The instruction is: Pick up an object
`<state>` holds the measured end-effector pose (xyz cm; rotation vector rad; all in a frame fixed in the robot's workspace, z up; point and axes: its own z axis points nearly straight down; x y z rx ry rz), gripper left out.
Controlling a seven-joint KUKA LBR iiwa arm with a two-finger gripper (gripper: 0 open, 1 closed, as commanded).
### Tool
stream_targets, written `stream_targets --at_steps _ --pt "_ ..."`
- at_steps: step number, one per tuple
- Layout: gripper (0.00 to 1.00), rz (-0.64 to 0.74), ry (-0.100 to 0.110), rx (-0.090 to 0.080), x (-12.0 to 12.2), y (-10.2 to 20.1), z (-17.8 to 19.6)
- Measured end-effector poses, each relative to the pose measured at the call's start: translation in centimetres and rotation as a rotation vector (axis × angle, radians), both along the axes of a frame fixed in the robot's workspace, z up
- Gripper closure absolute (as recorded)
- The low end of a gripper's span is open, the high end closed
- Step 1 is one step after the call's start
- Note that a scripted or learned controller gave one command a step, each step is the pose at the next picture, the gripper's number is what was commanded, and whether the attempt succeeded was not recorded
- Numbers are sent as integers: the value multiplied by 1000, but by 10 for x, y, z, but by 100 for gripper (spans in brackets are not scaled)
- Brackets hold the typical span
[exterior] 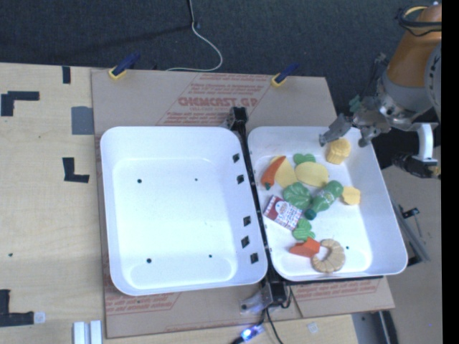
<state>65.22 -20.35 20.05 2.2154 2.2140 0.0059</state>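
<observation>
My gripper (pixel 349 136) hangs over the back right corner of the right bin (pixel 388 221), its two dark fingers spread open. A small yellow corn-like piece (pixel 338 150) lies just below and between the fingertips, resting in the bin and not gripped. Further into the bin lies a heap of toy food: an orange carrot (pixel 272 170), a yellow lemon shape (pixel 311 173), green leafy pieces (pixel 295 194), a red and white packet (pixel 282 213), a small yellow chunk (pixel 351 196), a red-orange piece (pixel 305 247) and a tan ring (pixel 329 256).
The left bin (pixel 172 206) sits beside the right one, joined by a black divider strip (pixel 247 192). Both rest on a cardboard sheet (pixel 208 102) held by blue and yellow clamps. A black cable (pixel 204 38) hangs at the back.
</observation>
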Motion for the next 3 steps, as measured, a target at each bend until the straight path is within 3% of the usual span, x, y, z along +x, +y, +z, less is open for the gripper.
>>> stream_targets --at_steps 1,2,3 --pt "0 3 15 4 15 7 -89" --pt "0 6 12 4 16 68 -118" --pt "100 4 11 3 16 66 -106"
